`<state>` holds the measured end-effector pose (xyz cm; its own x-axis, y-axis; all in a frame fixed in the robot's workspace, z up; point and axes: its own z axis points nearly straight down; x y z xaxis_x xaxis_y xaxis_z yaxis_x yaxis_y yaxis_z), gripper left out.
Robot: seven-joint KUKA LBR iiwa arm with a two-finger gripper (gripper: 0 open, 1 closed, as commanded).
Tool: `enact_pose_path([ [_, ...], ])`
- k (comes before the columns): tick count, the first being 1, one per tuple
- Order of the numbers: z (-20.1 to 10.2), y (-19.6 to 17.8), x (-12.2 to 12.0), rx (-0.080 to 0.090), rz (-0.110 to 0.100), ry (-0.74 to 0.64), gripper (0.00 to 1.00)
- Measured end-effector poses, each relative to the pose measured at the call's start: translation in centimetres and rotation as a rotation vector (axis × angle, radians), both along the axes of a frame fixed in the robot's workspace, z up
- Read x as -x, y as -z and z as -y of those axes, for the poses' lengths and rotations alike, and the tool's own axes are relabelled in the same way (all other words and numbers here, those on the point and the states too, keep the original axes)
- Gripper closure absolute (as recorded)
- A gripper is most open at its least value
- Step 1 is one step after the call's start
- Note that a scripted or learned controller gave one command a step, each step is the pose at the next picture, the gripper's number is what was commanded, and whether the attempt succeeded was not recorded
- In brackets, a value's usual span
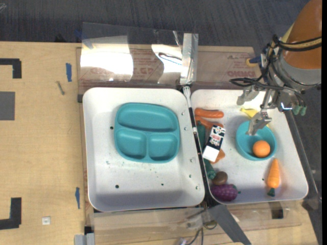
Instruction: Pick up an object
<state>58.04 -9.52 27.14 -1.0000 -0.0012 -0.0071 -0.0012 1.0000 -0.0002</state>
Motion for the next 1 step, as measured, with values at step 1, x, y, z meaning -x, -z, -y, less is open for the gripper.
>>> enact_pose_path([
  [1, 3.53, 14.43, 0.93, -0.002, -0.015, -0.048, 0.00],
])
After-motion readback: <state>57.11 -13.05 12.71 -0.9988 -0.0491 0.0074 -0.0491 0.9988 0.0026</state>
